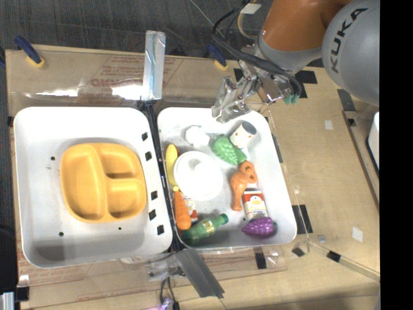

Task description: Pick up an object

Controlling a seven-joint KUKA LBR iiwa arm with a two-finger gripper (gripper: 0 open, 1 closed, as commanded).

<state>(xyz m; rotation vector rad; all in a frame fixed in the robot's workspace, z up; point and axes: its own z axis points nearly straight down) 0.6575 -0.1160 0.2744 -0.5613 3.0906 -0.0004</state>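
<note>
Nearest you, in the right white bin (284, 192), lie a purple plastic grape bunch (259, 227), a green bottle (205, 228), a small red-labelled jar (254, 205) and an orange carrot (182, 213); mid-bin sit a round white bowl (197, 175), a yellow banana (171, 160), an orange toy figure (242, 178) and a knobbly green vegetable (228, 150); the left bin (32, 173) carries a yellow divided tray (103, 180); farthest, the pincer (227, 106) hangs over the right bin's back rim, its fingers apart, gripping nothing.
</note>
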